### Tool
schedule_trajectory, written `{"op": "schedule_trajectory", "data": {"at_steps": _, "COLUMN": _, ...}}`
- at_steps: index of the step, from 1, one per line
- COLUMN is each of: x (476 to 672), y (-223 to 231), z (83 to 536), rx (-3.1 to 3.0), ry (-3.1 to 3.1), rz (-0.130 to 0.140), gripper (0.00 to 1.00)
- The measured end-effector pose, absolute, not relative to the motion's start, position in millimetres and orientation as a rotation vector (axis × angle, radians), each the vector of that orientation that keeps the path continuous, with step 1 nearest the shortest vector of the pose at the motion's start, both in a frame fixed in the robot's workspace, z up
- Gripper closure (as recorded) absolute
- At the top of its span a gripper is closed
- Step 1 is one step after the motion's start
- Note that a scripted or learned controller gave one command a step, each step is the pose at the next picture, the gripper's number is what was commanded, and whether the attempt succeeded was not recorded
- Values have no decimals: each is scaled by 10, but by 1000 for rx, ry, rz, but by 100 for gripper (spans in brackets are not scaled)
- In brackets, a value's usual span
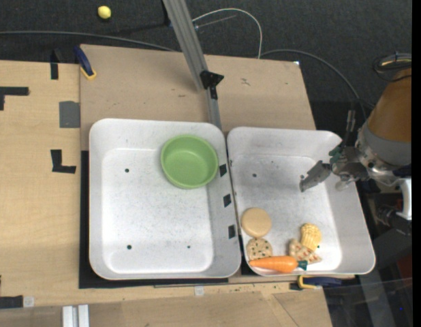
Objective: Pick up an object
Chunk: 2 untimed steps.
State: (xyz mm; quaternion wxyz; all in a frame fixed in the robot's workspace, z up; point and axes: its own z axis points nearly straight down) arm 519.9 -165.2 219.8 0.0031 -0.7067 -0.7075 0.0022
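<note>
I am looking down on the pale wooden bench (33,182), the largest thing here, with black tape marks on its left part and dark carpet beyond its far edge. On it sit two shallow white plastic bins side by side. The left bin (115,251) holds a round light-green plastic bowl (189,161) near its far right corner. The right bin (278,148) holds the small things I could pick, all clustered at its near edge: a round tan biscuit-like disc (256,221), a square cracker-like piece (258,248) just nearer than it, a yellow toy corn cob (309,235) to the right, and an orange toy carrot (275,264) lying along the near wall.

My grey arm with its orange band (394,114) comes in from the right, and the tool (313,177) hangs over the right part of the right bin, well apart from the cluster and holding nothing I can see; whether it is spread or closed I cannot tell.

I judge the tan disc the easiest target, since it has some bare floor around it. I would bring the tool nearer and leftward, then descend straight. The carrot hugs the wall, which I think risks a blocked finger.

A slanted grey metal pole (186,33) crosses the far side, and a small yellow ball (104,11) lies on the carpet.
</note>
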Motion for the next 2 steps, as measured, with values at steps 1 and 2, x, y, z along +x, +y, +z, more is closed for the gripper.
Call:
{"op": "schedule_trajectory", "data": {"at_steps": 1, "x": 5117, "y": -1689, "z": 1722, "rx": -2217, "ry": -2217, "rz": 7, "gripper": 0}}
{"op": "schedule_trajectory", "data": {"at_steps": 2, "x": 5171, "y": -1604, "z": 1203, "rx": -2215, "ry": -2219, "rz": 6, "gripper": 0}}
